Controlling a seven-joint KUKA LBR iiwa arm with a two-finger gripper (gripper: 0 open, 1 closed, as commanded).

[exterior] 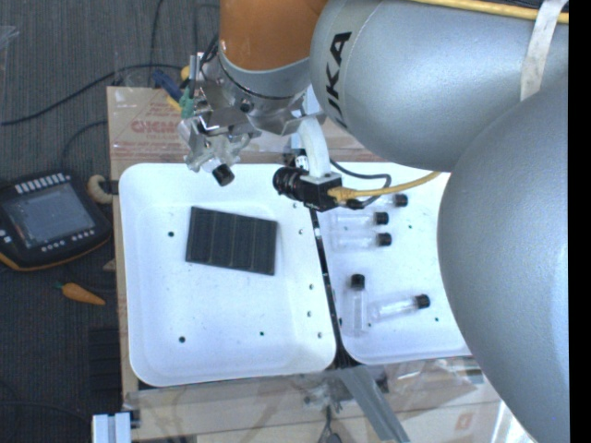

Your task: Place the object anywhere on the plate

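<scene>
Two white bins side by side on the bench. In the left bin (pixel 148 340), a dark ribbed plate (pixel 232 240), flat, a little toward the far side and lying at a slight angle. Above the far edge of that bin, left of the plate's far corner, the gripper (pixel 209 152), hanging from the orange-banded wrist. Right at its tip, a small black-capped vial (pixel 222 173), apart from the plate and just beyond its far-left corner. Possibly clamped there, but impossible to tell from this angle, and how wide the pincer stands is likewise hidden by the metal housing.

On the wrist's right side, over the seam between the bins, a black cylindrical fitting (pixel 295 183) with a yellow cable (pixel 392 185) running right. In the right bin (pixel 406 344), several clear vials with black caps, scattered: two near the far side (pixel 355 229), one upright by the seam (pixel 357 284), one lying flat (pixel 399 306).

Left of the bench, a pendant controller (pixel 46 220) on the dark floor.
</scene>
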